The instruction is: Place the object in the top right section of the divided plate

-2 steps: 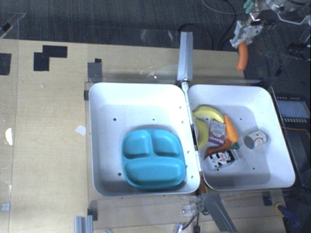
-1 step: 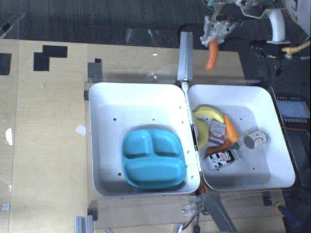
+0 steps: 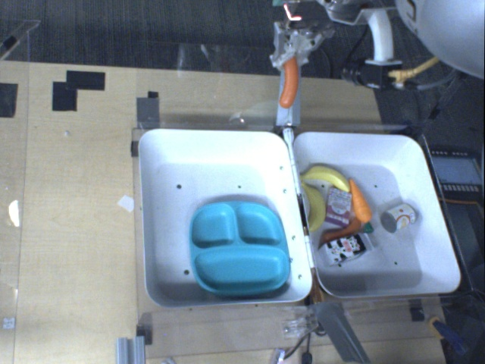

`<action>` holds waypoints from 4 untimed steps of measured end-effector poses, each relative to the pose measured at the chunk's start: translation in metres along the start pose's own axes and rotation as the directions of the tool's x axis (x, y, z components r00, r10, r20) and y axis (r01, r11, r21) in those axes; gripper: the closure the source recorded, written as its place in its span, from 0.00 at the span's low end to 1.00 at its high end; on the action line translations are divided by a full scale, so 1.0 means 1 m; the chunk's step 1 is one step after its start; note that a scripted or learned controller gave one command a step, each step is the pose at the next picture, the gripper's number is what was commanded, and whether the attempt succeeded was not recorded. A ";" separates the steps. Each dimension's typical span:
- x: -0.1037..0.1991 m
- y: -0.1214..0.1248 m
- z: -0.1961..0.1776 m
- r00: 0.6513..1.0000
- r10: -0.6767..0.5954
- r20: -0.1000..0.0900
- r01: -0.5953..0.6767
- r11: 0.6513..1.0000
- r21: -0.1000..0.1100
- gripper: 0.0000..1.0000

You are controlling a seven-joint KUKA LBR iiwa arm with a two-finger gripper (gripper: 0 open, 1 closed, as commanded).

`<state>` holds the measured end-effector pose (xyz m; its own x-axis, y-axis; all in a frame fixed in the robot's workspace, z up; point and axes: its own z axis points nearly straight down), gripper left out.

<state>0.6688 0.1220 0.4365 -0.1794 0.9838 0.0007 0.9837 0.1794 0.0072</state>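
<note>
Gripper [image 3: 289, 58] raised beyond bins' far edge, fingers closed on top of hot dog [image 3: 288, 83], which hangs vertical. Divided plate [image 3: 239, 249] in left bin [image 3: 163, 203], 3 sections. Advice: travel to top right section [image 3: 260, 224], lower before release; grip depth apparently shallow.

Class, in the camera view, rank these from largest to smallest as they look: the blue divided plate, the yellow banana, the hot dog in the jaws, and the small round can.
1. Blue divided plate
2. Yellow banana
3. Hot dog, though raised nearer the camera, so it may look oversized
4. Small round can
</note>
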 end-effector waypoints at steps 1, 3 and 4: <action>0.085 0.015 0.001 0.995 -0.099 -0.001 0.099 0.995 0.001 1.00; 0.087 0.017 -0.024 0.994 -0.106 0.000 0.106 0.994 -0.012 1.00; 0.088 0.017 -0.036 0.994 -0.111 0.000 0.111 0.994 -0.019 1.00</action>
<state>0.6699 0.2117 0.4727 -0.2873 0.9578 -0.0002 0.9575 0.2872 0.0267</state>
